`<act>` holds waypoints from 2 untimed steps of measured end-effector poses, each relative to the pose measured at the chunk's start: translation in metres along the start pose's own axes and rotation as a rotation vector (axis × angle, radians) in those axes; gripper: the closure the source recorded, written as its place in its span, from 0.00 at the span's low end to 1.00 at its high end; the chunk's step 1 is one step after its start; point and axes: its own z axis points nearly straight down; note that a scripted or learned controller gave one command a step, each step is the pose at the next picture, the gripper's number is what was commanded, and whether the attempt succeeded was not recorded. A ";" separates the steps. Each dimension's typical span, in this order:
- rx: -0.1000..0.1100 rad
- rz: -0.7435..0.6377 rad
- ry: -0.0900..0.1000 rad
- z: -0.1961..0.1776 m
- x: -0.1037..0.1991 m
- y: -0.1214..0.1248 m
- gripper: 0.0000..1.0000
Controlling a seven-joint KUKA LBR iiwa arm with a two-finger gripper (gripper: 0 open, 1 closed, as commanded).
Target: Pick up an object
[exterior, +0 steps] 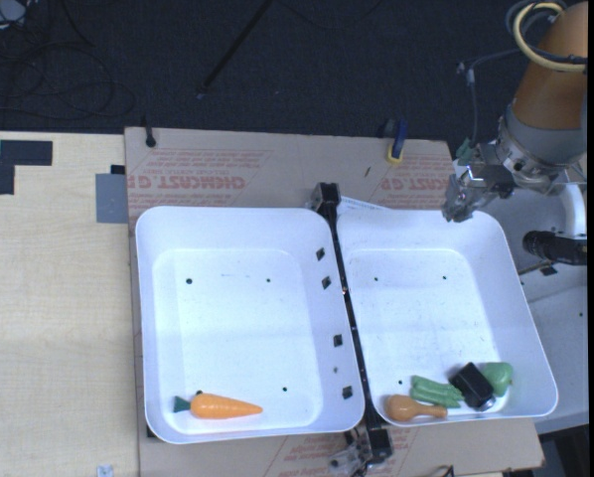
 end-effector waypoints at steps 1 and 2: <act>0.000 0.000 0.001 -0.006 -0.020 -0.013 1.00; 0.001 0.000 0.001 -0.004 -0.055 -0.033 1.00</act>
